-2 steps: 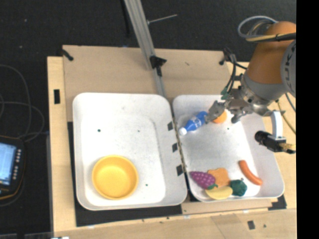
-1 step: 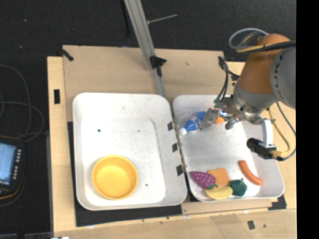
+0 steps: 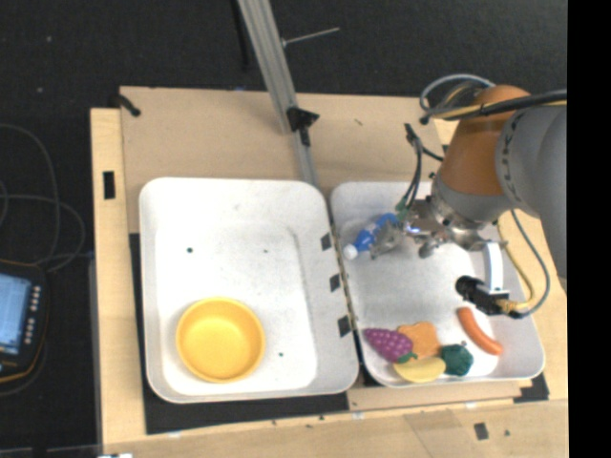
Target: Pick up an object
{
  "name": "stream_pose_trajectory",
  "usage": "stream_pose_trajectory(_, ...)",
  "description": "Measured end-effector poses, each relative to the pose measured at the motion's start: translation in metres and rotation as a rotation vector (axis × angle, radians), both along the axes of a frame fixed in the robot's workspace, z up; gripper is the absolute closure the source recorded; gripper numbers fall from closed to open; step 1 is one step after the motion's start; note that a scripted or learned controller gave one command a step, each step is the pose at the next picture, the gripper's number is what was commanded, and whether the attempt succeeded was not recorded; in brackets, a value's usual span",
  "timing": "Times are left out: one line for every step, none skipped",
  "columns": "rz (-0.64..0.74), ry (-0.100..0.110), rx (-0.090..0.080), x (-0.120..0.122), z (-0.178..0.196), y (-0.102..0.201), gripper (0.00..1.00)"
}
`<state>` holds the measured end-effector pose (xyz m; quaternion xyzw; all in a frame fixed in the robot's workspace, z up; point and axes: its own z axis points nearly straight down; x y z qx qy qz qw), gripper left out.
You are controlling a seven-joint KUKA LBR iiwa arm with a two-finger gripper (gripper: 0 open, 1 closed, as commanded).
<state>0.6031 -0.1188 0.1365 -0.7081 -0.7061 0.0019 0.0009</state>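
Note:
My gripper hangs over the upper middle of the right bin, reaching in from the right below the orange wrist band. Just to its left lies a small blue and white object, close beside the fingertips; I cannot tell whether they touch it. Along the bin's near edge lie purple grapes, an orange piece, a yellow banana, a green vegetable and an orange-red sausage-like piece.
A yellow bowl sits in the near left corner of the left bin. A grey metal pole slants down to the gap between the bins. A black cable clip and cables hang off the wrist on the right.

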Motion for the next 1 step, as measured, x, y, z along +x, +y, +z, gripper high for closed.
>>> stream_pose_trajectory(-0.002, -0.007, 0.001, 0.0017, 0.014, -0.0007, 1.0)
